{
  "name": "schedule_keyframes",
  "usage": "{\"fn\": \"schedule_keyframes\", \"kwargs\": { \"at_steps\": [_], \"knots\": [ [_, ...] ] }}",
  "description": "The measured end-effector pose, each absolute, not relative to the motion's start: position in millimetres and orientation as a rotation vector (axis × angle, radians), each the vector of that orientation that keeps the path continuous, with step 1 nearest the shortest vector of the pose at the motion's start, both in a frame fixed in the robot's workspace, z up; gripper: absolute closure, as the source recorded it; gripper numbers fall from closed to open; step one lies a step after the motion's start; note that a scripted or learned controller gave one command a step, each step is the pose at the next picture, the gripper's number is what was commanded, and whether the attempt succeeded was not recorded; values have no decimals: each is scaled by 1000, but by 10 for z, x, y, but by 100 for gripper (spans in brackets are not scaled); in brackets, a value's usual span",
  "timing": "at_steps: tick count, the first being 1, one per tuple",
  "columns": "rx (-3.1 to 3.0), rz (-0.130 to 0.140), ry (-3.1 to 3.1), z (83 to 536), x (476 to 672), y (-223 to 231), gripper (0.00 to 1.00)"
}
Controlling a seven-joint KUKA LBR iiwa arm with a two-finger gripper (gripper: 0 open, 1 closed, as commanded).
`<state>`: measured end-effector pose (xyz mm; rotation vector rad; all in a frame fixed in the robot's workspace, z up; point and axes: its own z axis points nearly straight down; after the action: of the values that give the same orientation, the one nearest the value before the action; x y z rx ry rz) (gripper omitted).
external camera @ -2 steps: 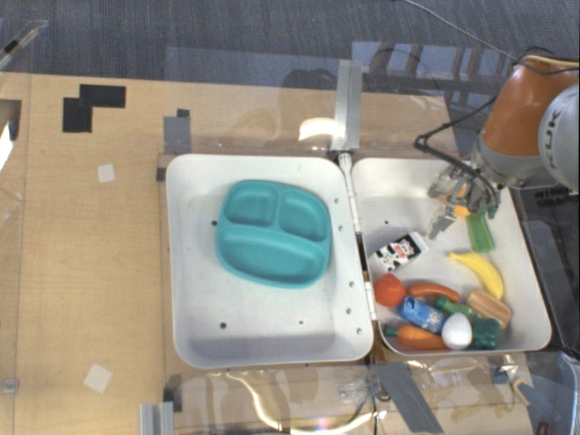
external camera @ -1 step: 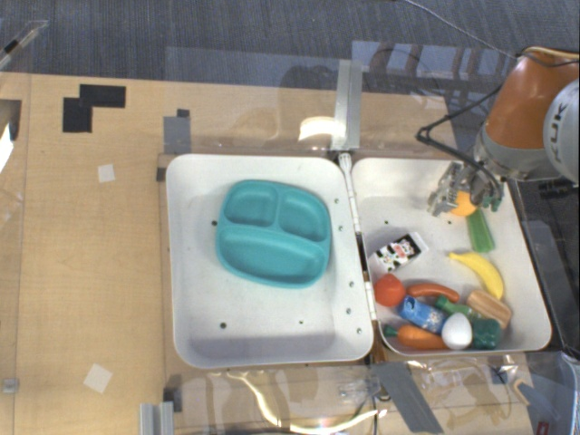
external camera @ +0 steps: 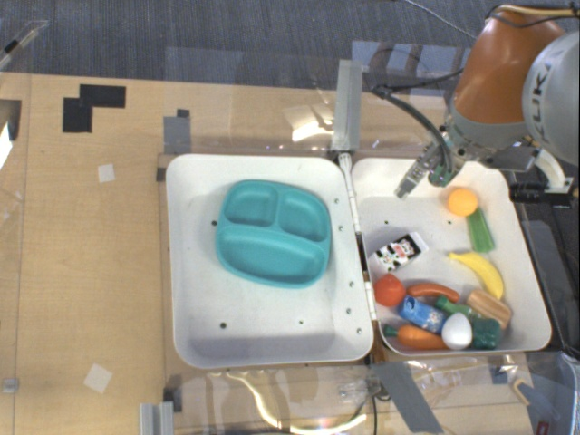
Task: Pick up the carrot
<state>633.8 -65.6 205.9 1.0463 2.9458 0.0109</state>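
The carrot (external camera: 414, 337) is a short orange piece lying at the front edge of the right bin (external camera: 517, 243), between a blue packet (external camera: 420, 313) and a white egg (external camera: 457, 331) that covers its right end. My gripper (external camera: 422, 179) hangs over the back left of that bin, far behind the carrot. Its fingers (external camera: 407, 183) are spread, and nothing is between them.
The right bin also holds an orange ball (external camera: 462, 202), a green vegetable (external camera: 480, 231), a banana (external camera: 480, 271), a black-and-white card (external camera: 400, 250), a red tomato (external camera: 390, 290), a red-orange sausage shape (external camera: 434, 291) and a wooden block (external camera: 489, 307). A teal divided plate (external camera: 272, 232) lies in the left bin (external camera: 195, 315).
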Motion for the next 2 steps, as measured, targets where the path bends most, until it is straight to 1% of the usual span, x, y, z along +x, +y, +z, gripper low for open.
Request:
{"fn": "schedule_keyframes", "kwargs": {
  "at_steps": [1, 2],
  "knots": [
    [1055, 4, 2949, 2025, 6320, -695, 0],
    [549, 4, 3075, 1093, 6395, -1047, 0]
  ]
}}
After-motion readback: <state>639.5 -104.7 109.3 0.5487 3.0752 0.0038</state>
